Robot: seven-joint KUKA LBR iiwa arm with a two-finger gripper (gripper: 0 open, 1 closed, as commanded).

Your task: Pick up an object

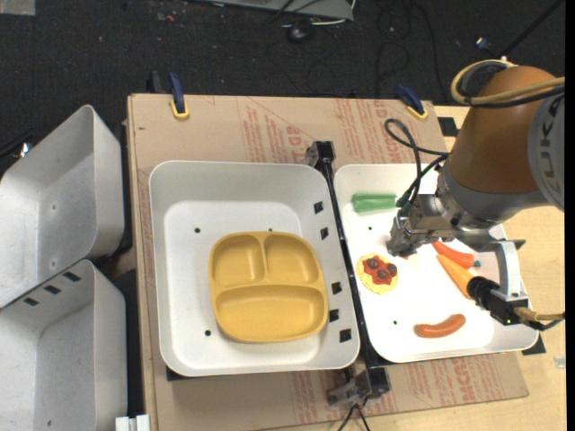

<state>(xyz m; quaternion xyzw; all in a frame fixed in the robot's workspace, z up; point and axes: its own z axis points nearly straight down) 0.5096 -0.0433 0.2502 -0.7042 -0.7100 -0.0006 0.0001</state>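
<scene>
My gripper (402,241) hangs low over the middle of the right bin (395,344), just above and right of a yellow pizza slice with red dots (378,274). A green piece (374,203) lies toward the bin's far side, left of the wrist. An orange carrot (456,265) lies to the right of the gripper, and a red sausage (440,327) rests near the front edge. The arm's orange band and grey wrist hide the bin's far right part.
The left bin (171,241) holds a yellow divided plate (268,286). Black clips line the divider between the bins. Two empty-looking white tubs (54,214) stand off the bench at the left. Cables run over the right bin's far edge.
</scene>
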